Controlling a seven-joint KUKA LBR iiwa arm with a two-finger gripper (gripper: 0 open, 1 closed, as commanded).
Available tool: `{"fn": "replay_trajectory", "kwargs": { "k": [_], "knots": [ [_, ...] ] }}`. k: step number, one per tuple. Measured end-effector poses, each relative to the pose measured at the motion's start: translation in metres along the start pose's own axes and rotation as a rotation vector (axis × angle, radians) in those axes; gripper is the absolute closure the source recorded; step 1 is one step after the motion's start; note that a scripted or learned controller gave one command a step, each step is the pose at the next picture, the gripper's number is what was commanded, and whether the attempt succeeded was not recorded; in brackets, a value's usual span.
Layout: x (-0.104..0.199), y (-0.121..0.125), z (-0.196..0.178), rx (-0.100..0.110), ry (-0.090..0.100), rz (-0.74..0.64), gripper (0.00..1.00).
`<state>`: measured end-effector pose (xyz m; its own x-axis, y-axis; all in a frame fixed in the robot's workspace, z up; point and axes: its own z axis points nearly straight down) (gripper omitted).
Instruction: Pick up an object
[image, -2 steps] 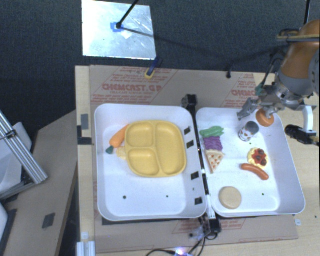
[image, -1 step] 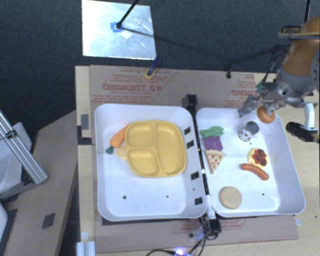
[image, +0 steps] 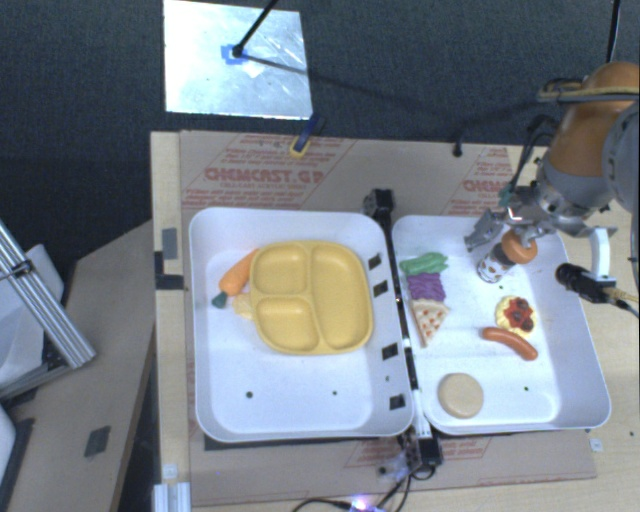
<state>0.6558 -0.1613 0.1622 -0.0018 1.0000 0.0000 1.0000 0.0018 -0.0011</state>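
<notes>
Orange item (image: 519, 247) blurred (near gripper (image: 492, 262)).

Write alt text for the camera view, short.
The gripper hangs over the right bin, which holds toy food: greens, pizza slice, sausage, cookie. The left bin holds a yellow tray with a carrot beside it.

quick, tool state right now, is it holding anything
tool: cannot be told; it sits low over the top of the right bin, with something small and orange at its tip.
</notes>
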Motion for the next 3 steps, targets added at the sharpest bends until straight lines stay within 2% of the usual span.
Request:
{"fn": "replay_trajectory", "kwargs": {
  "k": [1,3],
  "knots": [
    [0.0008,0.0055,0.0138,-0.014,-0.005,0.0,0.0],
    [-0.0013,0.008,0.0211,-0.02,-0.008,0.0,0.0]
  ]
}}
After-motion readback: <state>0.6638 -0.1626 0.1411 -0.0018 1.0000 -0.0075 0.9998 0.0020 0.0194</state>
